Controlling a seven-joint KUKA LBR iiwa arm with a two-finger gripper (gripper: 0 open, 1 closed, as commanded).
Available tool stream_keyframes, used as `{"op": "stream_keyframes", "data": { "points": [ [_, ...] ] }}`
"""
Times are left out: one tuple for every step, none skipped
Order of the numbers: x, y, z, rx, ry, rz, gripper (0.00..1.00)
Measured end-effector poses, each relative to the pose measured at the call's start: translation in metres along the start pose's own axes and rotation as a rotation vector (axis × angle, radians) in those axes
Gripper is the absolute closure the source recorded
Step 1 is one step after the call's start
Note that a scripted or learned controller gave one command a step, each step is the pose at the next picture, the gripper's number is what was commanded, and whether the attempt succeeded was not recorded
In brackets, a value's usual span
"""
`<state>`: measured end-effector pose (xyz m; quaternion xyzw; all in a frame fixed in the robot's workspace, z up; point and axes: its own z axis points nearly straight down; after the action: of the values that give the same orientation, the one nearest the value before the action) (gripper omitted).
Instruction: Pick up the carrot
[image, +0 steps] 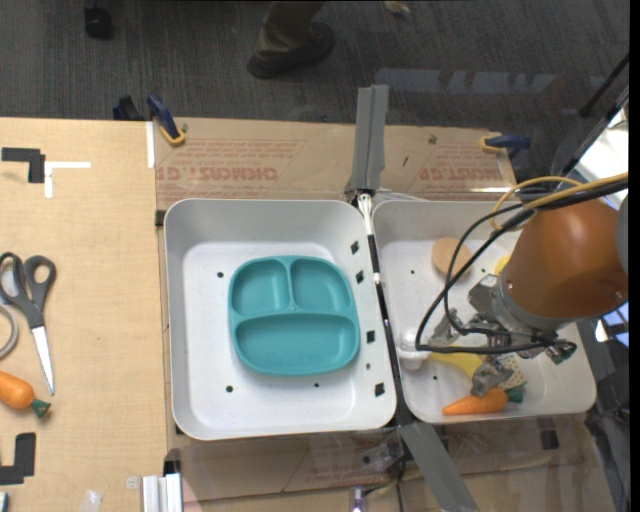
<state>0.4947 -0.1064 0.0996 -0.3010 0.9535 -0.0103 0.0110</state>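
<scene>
The carrot (476, 404) is orange with a green top and lies along the front wall of the right bin (420, 232). My gripper (490, 377) hangs under the orange band of the arm (565, 260), just above the carrot's leafy end and very close to it. Arm and cables hide much of the gripper, and nothing visibly sits in its grasp. A second, similar carrot (14, 390) lies outside the bins at the far left of the wooden bench.
A yellow item (461, 362) and a white piece (410, 347) lie beside the gripper in the right bin, with a tan round thing (444, 255) further back. The left bin (190, 330) holds a teal divided plate (294, 315). Scissors (31, 300) lie on the bench.
</scene>
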Motion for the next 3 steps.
{"op": "stream_keyframes", "data": {
  "points": [
    [0.002, -0.003, 0.001, -0.006, -0.005, 0.029, 0.0],
    [0.014, -0.019, 0.002, -0.01, -0.008, -0.013, 0.0],
    [0.06, -0.083, -0.011, -0.015, 0.009, 0.458, 0.0]
  ]
}}
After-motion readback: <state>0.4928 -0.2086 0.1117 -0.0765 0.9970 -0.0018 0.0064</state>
